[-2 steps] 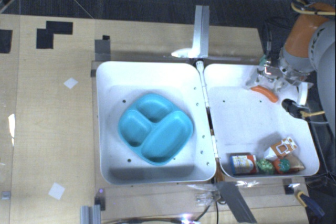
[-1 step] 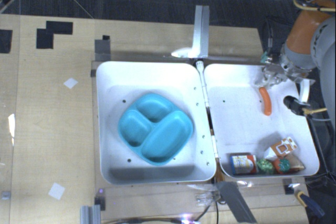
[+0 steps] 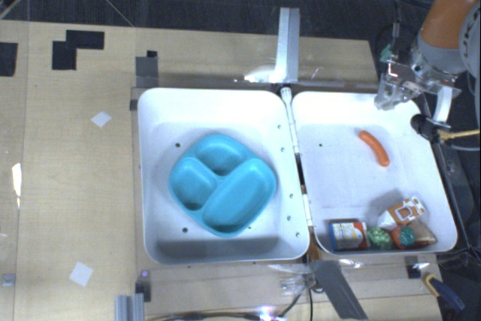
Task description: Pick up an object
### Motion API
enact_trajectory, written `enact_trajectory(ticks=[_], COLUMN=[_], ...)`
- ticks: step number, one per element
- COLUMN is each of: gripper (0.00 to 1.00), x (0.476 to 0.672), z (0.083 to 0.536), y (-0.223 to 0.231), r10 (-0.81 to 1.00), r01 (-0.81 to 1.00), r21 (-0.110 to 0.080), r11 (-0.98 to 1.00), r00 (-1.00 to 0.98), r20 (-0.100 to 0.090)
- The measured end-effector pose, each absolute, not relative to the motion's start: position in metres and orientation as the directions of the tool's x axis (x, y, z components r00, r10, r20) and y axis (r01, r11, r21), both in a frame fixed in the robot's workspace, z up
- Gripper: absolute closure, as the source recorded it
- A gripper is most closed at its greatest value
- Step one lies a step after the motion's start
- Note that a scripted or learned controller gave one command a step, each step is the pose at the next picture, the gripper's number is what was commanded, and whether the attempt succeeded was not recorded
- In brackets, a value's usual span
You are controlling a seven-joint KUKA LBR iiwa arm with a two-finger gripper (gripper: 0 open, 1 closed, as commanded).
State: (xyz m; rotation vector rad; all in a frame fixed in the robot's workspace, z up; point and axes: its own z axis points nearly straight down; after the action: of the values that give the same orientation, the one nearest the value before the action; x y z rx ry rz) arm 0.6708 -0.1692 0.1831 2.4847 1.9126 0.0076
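Note:
The right bin (image 3: 331, 177) holds an orange sausage-shaped piece (image 3: 373, 147) near its far side. Along its near edge lie a small can (image 3: 346, 234), a green lump (image 3: 379, 238) and a white and orange carton (image 3: 406, 213). My gripper (image 3: 392, 92) hangs over the bin's far right corner, up and to the right of the orange piece and apart from it. I see nothing between the fingers.
The left bin (image 3: 161, 124) holds a blue divided plate (image 3: 222, 183). A metal post (image 3: 288, 45) stands behind the divider between the two bins. Cables and a black fitting (image 3: 425, 125) run along the right bin's right edge.

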Motion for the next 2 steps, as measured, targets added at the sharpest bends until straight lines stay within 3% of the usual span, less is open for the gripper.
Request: enact_trajectory(ticks=[1,2], gripper=[0.0,0.0], x=[0.671,0.615], z=[0.183,0.087], y=[-0.169,-0.165], r10=[0.967,0.933], r01=[0.967,0.933], r21=[0.007,0.006], r11=[-0.256,-0.359], r00=[0.256,0.359], r20=[0.0,0.001])
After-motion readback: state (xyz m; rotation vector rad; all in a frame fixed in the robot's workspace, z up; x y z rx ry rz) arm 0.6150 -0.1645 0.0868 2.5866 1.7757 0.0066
